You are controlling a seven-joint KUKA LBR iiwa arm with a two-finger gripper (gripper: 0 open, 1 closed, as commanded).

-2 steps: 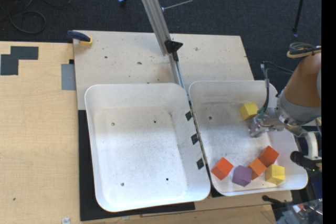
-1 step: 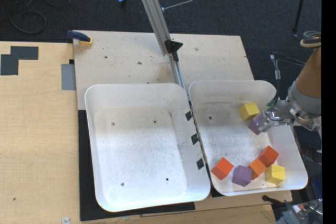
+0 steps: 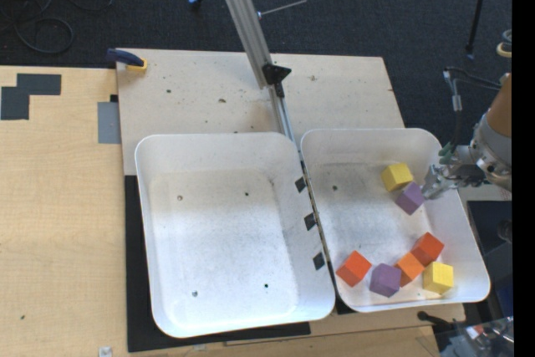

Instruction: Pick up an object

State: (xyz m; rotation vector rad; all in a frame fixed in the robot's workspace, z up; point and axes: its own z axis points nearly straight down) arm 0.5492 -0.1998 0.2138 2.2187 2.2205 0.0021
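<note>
White plastic formed both bins, and in the camera view the right bin point(image 3: 468, 217) held all the blocks: a yellow cube point(image 3: 397, 175) touching a purple cube point(image 3: 410, 198) near its far right wall, and a cluster by the near edge (an orange block point(image 3: 354, 267), a second purple block point(image 3: 385, 279), two more orange blocks point(image 3: 410, 266) point(image 3: 428, 247) and a yellow block point(image 3: 439, 277)). The gripper point(image 3: 435, 182) reached over the right rim just beside the purple cube, though whether its jaws stood wide or narrow I could not tell. The left bin point(image 3: 150, 180) sat beside it on the bench point(image 3: 334, 88).
</note>
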